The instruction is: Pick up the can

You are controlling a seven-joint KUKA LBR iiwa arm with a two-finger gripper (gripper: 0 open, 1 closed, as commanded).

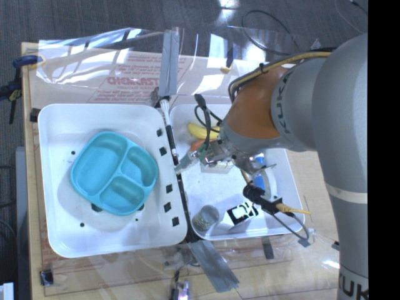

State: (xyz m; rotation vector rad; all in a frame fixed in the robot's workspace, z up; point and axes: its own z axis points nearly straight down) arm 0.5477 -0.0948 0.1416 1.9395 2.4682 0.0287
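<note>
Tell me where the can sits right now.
The can stands in the right bin, at its near left corner, close to the divider between the bins and left of a black-and-white object.

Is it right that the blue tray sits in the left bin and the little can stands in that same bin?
Not quite. The camera view shows the blue tray in the left bin, but the can stands in the right bin, near its front left corner.
</note>
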